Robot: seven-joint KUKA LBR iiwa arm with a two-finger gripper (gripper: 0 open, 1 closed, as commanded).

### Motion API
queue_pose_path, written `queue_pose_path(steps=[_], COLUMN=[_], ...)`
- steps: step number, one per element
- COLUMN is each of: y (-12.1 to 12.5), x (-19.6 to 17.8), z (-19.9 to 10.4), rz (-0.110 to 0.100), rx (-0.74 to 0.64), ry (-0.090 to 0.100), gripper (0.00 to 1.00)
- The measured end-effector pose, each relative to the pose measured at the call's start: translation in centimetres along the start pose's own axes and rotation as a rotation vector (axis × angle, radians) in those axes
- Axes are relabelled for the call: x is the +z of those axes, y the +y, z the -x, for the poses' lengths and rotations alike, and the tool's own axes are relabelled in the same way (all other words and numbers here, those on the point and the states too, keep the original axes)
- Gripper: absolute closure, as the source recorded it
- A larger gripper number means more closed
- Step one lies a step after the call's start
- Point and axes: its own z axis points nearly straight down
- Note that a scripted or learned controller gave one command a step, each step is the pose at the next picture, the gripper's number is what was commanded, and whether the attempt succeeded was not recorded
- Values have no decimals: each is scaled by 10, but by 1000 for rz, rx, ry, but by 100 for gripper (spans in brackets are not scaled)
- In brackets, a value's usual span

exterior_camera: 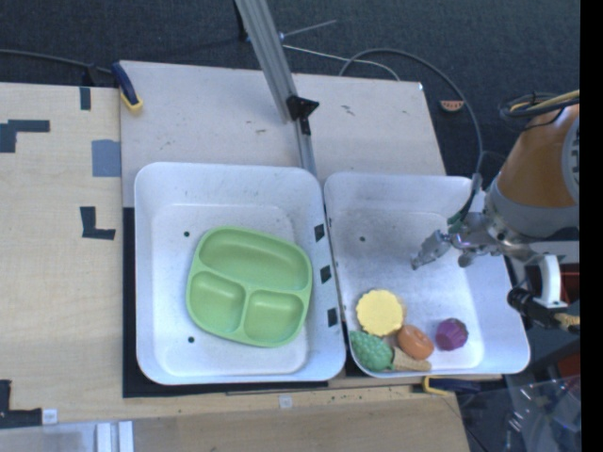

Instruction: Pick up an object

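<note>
Nothing picked yet. Gripper [430, 250] hovers over the right bin [377, 205], up from the yellow toy [380, 311]. Can't tell its state; nothing visibly held. Orange toy [415, 341], purple toy [451, 333] and green toy [372, 351] sit beside yellow. Descent, grasp, lift remain.

The light is even and fairly bright, coming from above — shadows are soft and short. The two white bins [236, 182] come out pale and a little washed, with mild glare on their rims. The green tray [250, 285] casts only a faint shadow. The dark floor at the top stays dim and grainy. The picture is somewhat soft overall — small toys in the right bin [490, 347] lack fine detail.
</note>
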Motion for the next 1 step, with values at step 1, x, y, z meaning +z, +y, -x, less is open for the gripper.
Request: queue_pose_path(steps=[1], y=[1], x=[61], z=[7], rz=[1], rx=[1], ry=[-1], gripper=[0])
